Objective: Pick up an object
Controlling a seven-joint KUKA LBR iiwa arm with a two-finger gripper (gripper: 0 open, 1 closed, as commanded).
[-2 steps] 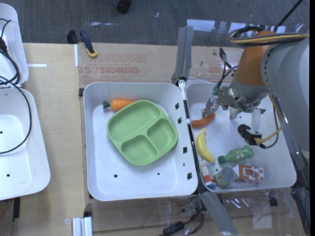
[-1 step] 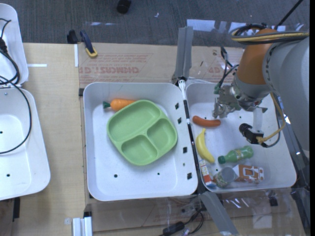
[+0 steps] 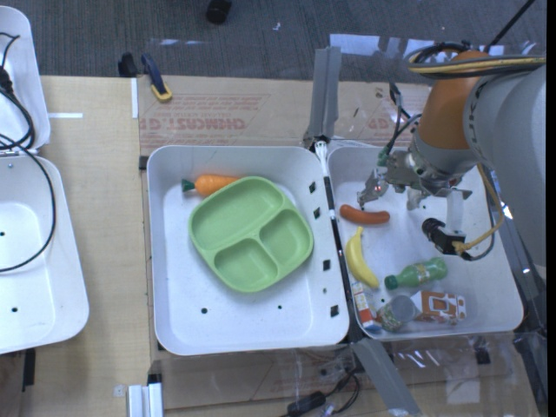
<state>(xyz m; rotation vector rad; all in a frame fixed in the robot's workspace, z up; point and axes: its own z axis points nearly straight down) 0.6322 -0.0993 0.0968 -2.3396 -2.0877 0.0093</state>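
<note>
My gripper (image 3: 393,195) hangs over the back of the right bin (image 3: 495,315), its two fingers spread apart with nothing between them. Just below and left of it a red-orange sausage (image 3: 365,215) lies on the bin floor. A yellow banana (image 3: 360,259) lies further toward the front. A green bottle (image 3: 417,274) lies on its side at the right. An orange-and-white carton (image 3: 439,305) and a grey can (image 3: 398,309) sit at the front edge.
The left bin (image 3: 165,320) holds a green divided plate (image 3: 252,233) and a carrot (image 3: 213,183) at its back left. A metal divider (image 3: 326,94) stands between the bins. A black cable (image 3: 452,237) loops down from the wrist.
</note>
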